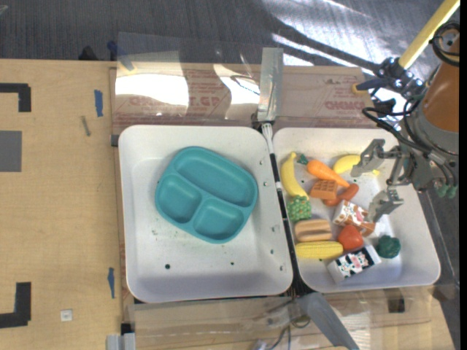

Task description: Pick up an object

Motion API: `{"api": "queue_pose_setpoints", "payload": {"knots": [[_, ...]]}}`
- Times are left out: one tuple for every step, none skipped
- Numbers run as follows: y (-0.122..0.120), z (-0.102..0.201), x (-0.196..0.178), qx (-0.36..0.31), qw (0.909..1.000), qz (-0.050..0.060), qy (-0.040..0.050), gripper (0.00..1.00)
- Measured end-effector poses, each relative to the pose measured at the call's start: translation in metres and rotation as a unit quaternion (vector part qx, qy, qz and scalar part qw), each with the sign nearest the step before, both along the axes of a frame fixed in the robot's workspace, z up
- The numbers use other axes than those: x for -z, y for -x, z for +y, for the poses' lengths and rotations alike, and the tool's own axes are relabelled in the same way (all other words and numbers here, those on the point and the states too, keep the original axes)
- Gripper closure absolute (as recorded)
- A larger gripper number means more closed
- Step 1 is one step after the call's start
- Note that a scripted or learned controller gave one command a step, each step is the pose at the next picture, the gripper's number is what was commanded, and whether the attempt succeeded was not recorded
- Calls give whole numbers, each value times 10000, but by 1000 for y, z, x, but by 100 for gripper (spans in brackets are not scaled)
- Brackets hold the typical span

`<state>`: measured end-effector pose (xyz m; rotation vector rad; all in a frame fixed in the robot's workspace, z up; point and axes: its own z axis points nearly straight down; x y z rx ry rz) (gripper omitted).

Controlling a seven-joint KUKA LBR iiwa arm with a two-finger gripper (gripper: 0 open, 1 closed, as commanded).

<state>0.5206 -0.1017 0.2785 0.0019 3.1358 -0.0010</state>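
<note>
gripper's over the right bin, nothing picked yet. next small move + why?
Probably lower straight down. The gripper hangs open above the right bin with nothing between its fingers, and the red toy and patterned block lie just below-left, so a short descent should bring the toys within grasp.

Plate (206,192) in left bin (139,268)
</note>
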Motion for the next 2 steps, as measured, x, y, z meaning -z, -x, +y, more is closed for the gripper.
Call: {"api": "queue_pose_setpoints", "payload": {"knots": [[-14,-6,156,830,9965,78,-16,0],[20,-35,172,867,9957,-330,25,0]]}}
